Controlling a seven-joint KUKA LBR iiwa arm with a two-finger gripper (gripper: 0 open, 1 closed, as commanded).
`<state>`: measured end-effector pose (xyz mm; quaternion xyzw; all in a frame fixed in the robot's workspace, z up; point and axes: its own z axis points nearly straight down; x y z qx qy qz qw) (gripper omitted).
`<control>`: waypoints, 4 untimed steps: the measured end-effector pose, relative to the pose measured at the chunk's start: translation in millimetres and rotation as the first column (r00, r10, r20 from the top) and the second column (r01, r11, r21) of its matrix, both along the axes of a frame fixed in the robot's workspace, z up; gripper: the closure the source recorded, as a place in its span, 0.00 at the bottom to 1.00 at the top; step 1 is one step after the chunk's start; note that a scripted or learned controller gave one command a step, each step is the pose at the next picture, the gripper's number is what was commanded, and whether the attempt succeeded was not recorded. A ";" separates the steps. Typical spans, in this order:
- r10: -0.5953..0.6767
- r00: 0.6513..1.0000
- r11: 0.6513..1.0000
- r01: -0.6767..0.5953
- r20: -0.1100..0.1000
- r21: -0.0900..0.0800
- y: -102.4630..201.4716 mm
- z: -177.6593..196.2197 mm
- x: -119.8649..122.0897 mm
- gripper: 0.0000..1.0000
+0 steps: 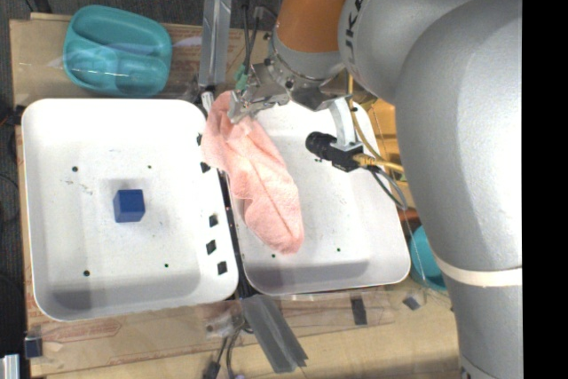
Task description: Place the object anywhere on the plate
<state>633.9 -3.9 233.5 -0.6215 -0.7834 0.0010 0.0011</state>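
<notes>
A pink cloth point(262, 182) stretches in a long drape over the left side of the right bin point(373, 262). Its top end is bunched at the bin's back left corner, over the divide between the bins. My gripper point(241, 104) is at that top end, its fingers shut on the bunched cloth. The grey arm with its orange band point(319, 4) covers the right bin's back and right side. A small blue cube point(130, 205) lies in the middle of the left bin point(53, 280). A teal plate-like dish point(115, 49) sits on the bench behind the left bin.
A black cable connector point(333, 148) hangs from the wrist over the right bin. A grey bracket point(215, 35) stands upright behind the divide between the bins. Another teal object point(424, 262) shows at the right bin's right edge.
</notes>
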 end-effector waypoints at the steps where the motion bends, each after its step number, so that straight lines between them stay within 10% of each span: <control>1: 0.179 0.984 0.984 -0.179 -0.001 0.000 79.4 -42.4 -8.2 1.00; 2: 0.052 0.999 0.999 -0.052 -0.002 -0.001 145.0 -118.2 -41.3 1.00; 3: 0.051 0.999 0.999 -0.051 -0.002 -0.001 144.6 -117.9 -41.0 0.00; 4: 0.017 1.000 1.000 -0.017 0.002 0.000 98.6 -40.9 22.7 0.00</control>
